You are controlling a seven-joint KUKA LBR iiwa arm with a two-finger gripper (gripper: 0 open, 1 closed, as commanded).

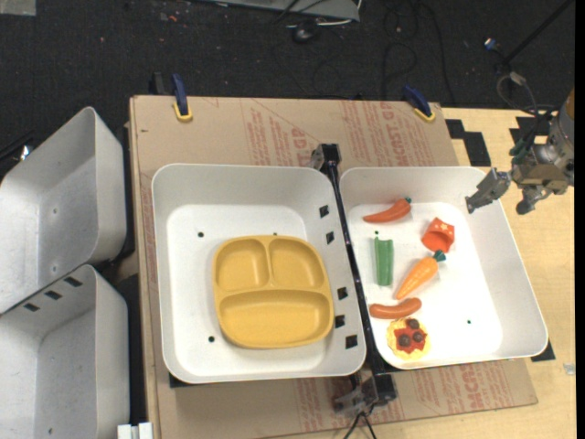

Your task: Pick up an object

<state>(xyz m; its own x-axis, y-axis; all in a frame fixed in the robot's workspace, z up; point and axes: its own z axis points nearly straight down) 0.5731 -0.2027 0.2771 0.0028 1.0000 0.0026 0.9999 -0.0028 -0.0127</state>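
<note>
Objects to pick: six toy food pieces lie in the right bin [512, 273], all in its left and middle part, right of centre in the frame.
Chili pepper [388, 212]: orange-red, slim and curved; long axis close to horizontal, rising a little to the right, dark stem end at the upper right.
Green piece [384, 260]: a straight green stick; long axis vertical in the frame, just below the chili pepper.
Red piece [439, 235]: a short, blocky red-orange shape, right of the green piece; no clear long axis.
Carrot [417, 277]: orange and tapered; long axis diagonal, thin tip at the lower left, green top at the upper right, just below the red piece.
Sausage [395, 309]: small, orange-red, rounded ends; long axis nearly horizontal, just beneath the carrot's tip.
Yellow round piece [409, 338]: flat, yellow, with dark red spots on top; nearest the bin's lower edge.
Gripper [505, 198]: at the right edge of the frame, over the right bin's upper right rim; its two dark fingers are spread apart with nothing between them, well apart from the food pieces.
Left bin [178, 245]: holds a yellow divided plate [272, 291] with three compartments, lying flat at its centre.
Bench: brown cardboard [274, 126] lies under both bins.
</note>
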